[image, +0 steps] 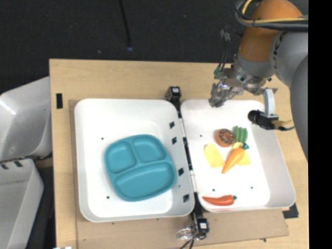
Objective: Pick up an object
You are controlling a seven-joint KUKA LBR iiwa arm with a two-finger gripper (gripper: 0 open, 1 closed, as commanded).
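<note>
In the right bin [259, 191] lie a brown doughnut-like toy [225, 137], a green piece [240, 134], a yellow piece [212, 155], an orange carrot [234, 157] and, near the front rim, a red chili pepper [219, 200]. My gripper [220, 95] hangs over the bin's far rim, above and behind the doughnut, apart from all the toys. Nothing shows between its fingers.
The left bin [88, 139] holds a blue divided plate [139, 166]. Black clips [174, 93] sit along the seam between the bins. The arm's orange band [267, 30] and grey body fill the upper right. A black fitting [258, 118] sits at the right bin's far right rim.
</note>
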